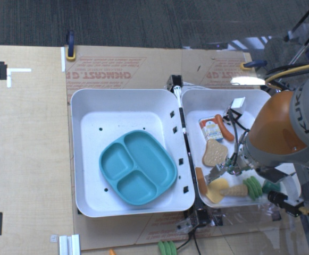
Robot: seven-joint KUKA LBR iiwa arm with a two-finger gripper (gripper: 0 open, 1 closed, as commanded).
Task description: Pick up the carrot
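While the arm reaches in over the right bin, the gripper is positioned low in that bin's front half, just above the toy food. Whether its fingers are apart or together cannot be told, since the wrist and the clutter beneath mask them. Nothing can be confirmed as held.

Directly left of the gripper, a round tan cracker is seen lying flat. Behind the cracker, toward the bin's rear, the carrot is located: a slim orange piece lying at a slant, beside a small red-and-white packet. The carrot is set apart from the gripper.

At the bin's front edge, a yellow piece and a tan cone-shaped piece are found, with green toy items just to their right. A narrow orange-brown stick lies along the bin's left wall.

A teal divided tray with three compartments is carried in the left bin.
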